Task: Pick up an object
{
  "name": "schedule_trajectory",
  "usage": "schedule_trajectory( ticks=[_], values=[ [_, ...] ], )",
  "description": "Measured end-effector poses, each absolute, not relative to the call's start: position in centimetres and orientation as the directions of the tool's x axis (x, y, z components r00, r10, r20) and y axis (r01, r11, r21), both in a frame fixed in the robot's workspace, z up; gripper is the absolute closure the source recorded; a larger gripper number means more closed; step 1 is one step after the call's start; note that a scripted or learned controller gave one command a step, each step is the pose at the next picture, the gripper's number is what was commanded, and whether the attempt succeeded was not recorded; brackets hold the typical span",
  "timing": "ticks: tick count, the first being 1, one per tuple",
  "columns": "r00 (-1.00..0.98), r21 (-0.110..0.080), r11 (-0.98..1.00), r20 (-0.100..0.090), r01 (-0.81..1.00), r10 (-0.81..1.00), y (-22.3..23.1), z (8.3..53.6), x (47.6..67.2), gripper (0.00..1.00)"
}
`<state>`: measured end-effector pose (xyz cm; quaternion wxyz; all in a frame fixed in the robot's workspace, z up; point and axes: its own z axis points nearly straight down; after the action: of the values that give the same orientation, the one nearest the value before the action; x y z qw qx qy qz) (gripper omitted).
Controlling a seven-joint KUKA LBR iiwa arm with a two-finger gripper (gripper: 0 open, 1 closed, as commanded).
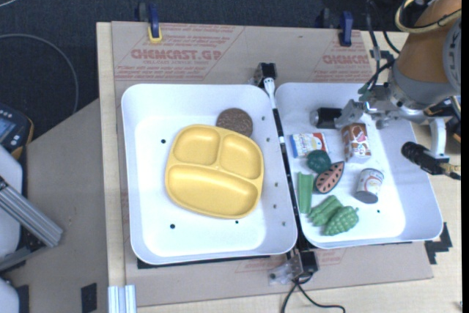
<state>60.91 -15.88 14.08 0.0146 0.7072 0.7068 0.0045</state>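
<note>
- Nearest the camera, at about 5 o'clock in the right bin (418, 227), sit the green veggie bundle (333, 215) and a green stick (304, 192), with a small can (368, 184) just to their 2 o'clock.
- Up from there, a reddish slice (329, 177) and a dark green lump (318, 160) touch each other mid-bin, with a flat packet (306, 143) at their 11 o'clock.
- The red and white carton (356, 141) stands at 12 o'clock in that cluster, right below the gripper (350, 113).
- Looks like the approach step to me: the arm hovers over the far end of the bin, nothing lifted yet.
- The gripper is too murky to call; can't tell how wide it's set, and I see nothing pinched in it.
- Next move probably needs a straight drop onto the carton, clear of the packet.
- The left bin (139, 179) has the yellow tray (214, 171) and a brown disc (234, 120) at its 12 o'clock.
</note>
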Motion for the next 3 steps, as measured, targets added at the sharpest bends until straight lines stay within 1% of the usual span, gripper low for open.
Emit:
schedule_trajectory(
  ticks=[3],
  values=[
    [0.001,0.027,0.0,-0.014,1.0,1.0,-15.88,14.08,60.91,0.0]
  ],
)
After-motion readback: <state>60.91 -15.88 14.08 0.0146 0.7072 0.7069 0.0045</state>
